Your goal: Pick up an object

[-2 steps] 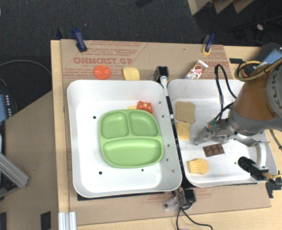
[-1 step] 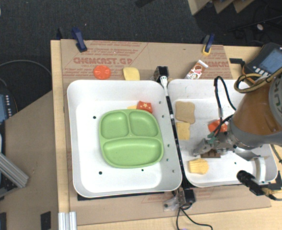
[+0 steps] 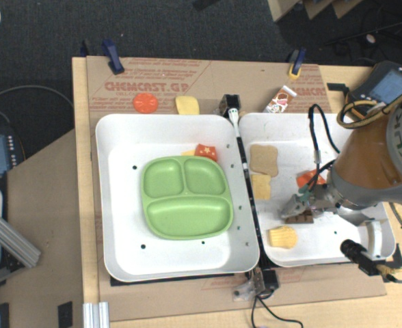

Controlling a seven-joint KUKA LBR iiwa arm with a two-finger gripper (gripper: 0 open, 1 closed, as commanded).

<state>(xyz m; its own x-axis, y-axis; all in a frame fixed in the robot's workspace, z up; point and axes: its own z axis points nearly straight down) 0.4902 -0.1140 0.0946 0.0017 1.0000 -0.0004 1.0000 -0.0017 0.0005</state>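
My gripper [image 3: 301, 208] is low over the right bin [image 3: 324, 251], reaching in from the right under the grey arm with its orange band. A small dark brown piece [image 3: 299, 218] lies right at its tip, touching or just beneath it; whether it is gripped is unclear. An orange piece [image 3: 306, 179] sits just behind the gripper. Further left in this bin are a tan bread slice [image 3: 263, 159], a pale yellow block [image 3: 260, 186] and a yellow wedge [image 3: 282, 237] near the front.
The left bin [image 3: 115, 203] holds a green divided plate [image 3: 186, 197] with a red piece [image 3: 206, 152] behind it. On the bench behind the bins lie an orange disc [image 3: 145, 103], a yellow piece [image 3: 186, 105] and a wrapped snack [image 3: 280, 101]. Cables hang by the arm.
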